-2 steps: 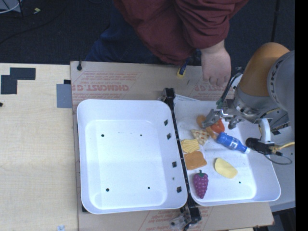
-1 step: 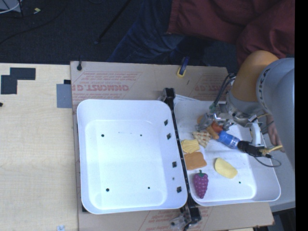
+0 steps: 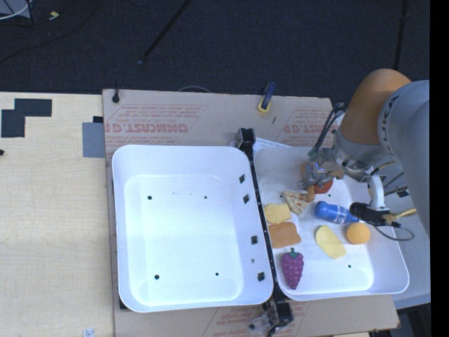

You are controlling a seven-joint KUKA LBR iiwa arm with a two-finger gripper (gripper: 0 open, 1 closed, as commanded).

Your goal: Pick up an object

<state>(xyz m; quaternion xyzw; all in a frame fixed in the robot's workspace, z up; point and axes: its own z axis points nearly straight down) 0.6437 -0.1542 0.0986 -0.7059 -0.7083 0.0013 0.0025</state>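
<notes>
A grey robot arm reaches into the right bin (image 3: 393,276) on the desk. Its gripper (image 3: 313,177) hangs low over a small red object (image 3: 323,186) near the bin's far side; whether it is spread or pressed together cannot be told. Just beside the red object lie a cracker wedge (image 3: 296,202) and a blue bottle (image 3: 330,212). Purple grapes (image 3: 292,267) lie well apart, near the bin's front.

L bin (image 3: 133,167) open, R bin (image 3: 393,276) crowded w/ toy food (image 3: 292,268)
</notes>
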